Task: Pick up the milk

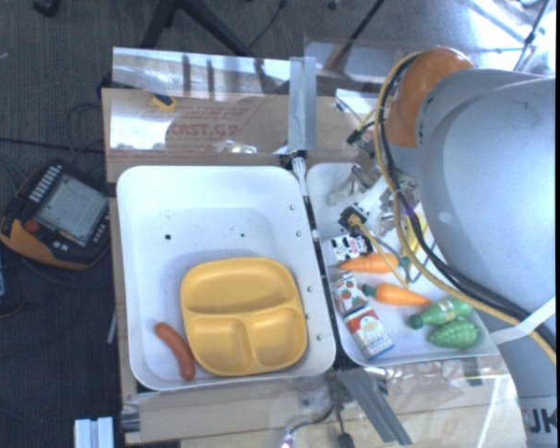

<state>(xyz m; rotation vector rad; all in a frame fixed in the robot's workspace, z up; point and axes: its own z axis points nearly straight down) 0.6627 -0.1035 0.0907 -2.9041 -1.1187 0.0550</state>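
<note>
A small carton with black and white cow patches, which I take for the milk (pixel 351 245), lies near the left wall of the right bin (pixel 389 354). My gripper (pixel 358 197) hangs over the far part of that bin, just beyond the carton, half hidden among cables and the grey arm (pixel 485 175). I see nothing held in it. A longer carton with a red top and blue end (pixel 362 319) lies at the bin's near left.
Two carrots (pixel 388 281) lie right of the cartons, and green vegetables (pixel 448 323) sit at the near right. The left bin (pixel 159 250) holds a yellow divided plate (pixel 244 315) and a sausage (pixel 175 350). The arm covers the right bin's right side.
</note>
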